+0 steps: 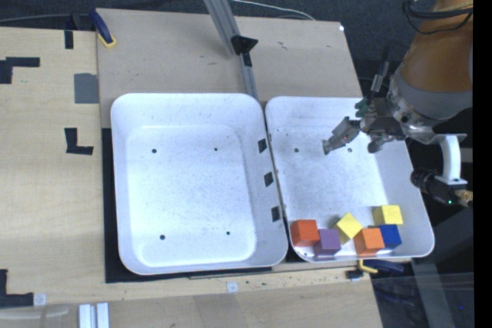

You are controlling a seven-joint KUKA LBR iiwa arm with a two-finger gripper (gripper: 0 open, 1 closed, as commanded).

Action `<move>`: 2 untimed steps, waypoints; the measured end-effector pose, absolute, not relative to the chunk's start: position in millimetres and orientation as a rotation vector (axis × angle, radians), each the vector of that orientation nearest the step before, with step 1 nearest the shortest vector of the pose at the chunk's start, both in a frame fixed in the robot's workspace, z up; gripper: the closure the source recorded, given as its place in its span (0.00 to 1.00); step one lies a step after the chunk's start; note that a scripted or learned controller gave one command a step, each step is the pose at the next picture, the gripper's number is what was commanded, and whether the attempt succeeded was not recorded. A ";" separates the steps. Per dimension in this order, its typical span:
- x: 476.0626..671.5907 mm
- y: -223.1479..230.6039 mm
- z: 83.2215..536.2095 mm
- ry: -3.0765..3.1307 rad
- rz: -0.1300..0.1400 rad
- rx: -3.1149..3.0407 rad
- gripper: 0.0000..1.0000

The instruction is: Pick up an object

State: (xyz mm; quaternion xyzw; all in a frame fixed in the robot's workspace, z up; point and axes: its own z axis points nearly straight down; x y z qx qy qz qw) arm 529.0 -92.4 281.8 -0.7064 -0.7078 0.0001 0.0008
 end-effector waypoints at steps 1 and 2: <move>536.6 -141.5 117.9 -2.215 0.010 -2.219 0.00; 591.5 -92.3 89.9 -2.229 -0.002 -2.213 0.00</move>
